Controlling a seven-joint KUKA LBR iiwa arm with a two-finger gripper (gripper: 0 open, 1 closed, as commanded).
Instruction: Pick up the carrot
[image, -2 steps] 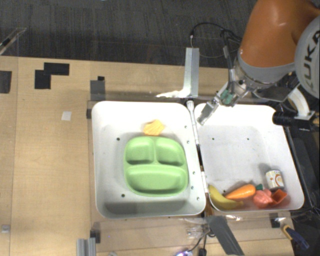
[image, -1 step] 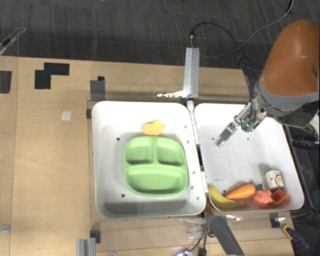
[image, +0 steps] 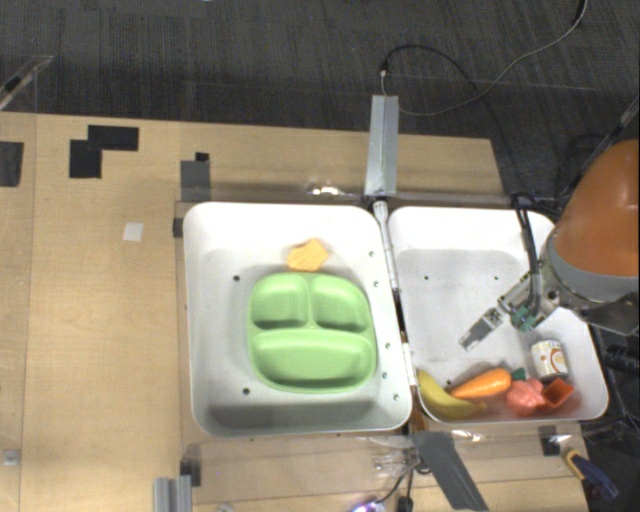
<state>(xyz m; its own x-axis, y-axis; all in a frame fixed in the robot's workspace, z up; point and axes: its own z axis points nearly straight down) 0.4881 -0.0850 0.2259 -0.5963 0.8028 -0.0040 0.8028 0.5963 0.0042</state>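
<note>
The orange carrot (image: 482, 382) lies near the front edge of the right bin (image: 450, 250), its tip resting against a yellow banana (image: 442, 398) and its green top pointing right. My gripper (image: 487, 326) hangs above the bin floor just behind the carrot, a little up and to the right of it, apart from it. It looks open with nothing between the fingers. The grey arm with its orange band (image: 600, 215) comes in from the right.
Crowded into the right bin's front right corner are a pink-red toy food (image: 526, 397), a small orange box (image: 559, 391) and a small white can (image: 548, 357). The left bin (image: 215, 300) holds a green divided plate (image: 312, 330) and a yellow-orange piece (image: 308, 256).
</note>
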